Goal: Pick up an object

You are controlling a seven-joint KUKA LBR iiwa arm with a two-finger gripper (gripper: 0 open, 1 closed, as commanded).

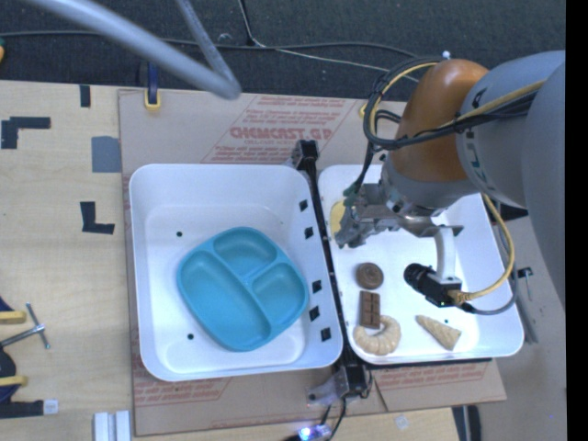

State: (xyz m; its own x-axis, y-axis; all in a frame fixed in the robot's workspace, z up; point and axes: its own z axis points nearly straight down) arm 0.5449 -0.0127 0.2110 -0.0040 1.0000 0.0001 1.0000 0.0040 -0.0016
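The right bin (496,338) holds a round brown cookie (369,275), a dark chocolate bar (369,309), a pale ring-shaped pastry (378,337) and a tan wedge (438,331). A yellow item (337,213) lies near the bin's left wall, partly hidden by the arm. My gripper (353,231) hangs low over the upper left of this bin, right beside the yellow item and just above the cookie. The grey arm with its orange band (441,118) covers the bin's back half.
The left bin (147,200) holds a blue divided plate (241,286). A black divider (317,237) runs between the two bins. A black fitting on a yellow cable (430,285) hangs from the arm over the right bin's middle. Cardboard lies under both bins.
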